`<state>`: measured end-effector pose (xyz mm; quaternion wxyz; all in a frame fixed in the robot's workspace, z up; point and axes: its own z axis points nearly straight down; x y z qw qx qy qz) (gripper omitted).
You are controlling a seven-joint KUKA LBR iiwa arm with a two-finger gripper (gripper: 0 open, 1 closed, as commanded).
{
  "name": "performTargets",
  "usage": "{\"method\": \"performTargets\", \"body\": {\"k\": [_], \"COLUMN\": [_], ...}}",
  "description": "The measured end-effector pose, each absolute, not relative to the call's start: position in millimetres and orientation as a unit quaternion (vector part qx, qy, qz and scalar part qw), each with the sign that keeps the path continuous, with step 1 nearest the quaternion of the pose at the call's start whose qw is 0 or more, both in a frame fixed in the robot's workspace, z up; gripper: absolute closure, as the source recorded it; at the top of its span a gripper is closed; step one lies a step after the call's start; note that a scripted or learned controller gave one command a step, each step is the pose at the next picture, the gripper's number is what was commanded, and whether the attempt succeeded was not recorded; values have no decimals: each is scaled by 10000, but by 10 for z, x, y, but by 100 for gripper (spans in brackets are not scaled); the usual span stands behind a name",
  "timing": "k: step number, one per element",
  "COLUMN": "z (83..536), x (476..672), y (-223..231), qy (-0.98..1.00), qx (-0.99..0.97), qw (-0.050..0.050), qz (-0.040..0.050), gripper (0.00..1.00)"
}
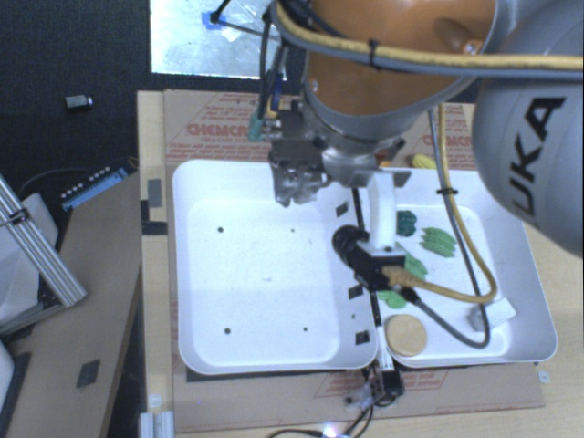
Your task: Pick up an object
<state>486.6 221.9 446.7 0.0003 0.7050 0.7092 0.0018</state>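
Observation:
My gripper (pixel 296 188) hangs over the far right part of the left white bin (pixel 185 272), near the divider between the bins. Nothing shows beneath it or in its grasp. The right white bin (pixel 540 328) holds the loose objects: a green leafy piece (pixel 439 241), a dark teal piece (pixel 405 220), two more green pieces (pixel 413 265) (pixel 392 297), a tan round disc (pixel 407 334) at the near edge, and a yellow item (pixel 422 161) at the far edge. The arm's orange band (pixel 392 26) and grey body hide the far part of the right bin.
Black and yellow cables (pixel 447 292) droop from the arm across the right bin, and a black fitting (pixel 354 245) hangs over the divider. A pale flat piece (pixel 495 312) lies near the right bin's near right corner. Cardboard (pixel 210 117) lies under both bins.

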Motion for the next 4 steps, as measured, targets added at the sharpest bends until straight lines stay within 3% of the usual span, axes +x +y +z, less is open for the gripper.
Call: {"method": "performTargets", "body": {"k": [2,3,4], "z": [4463,4740,4028], "x": [4866,4874,4857], "y": [2341,1612,2126], "qy": [7088,7051,7097], "qx": [7054,7091,7045], "qw": [3,17,-14], "qz": [10,21,-20], "gripper": [100,100,100]}}
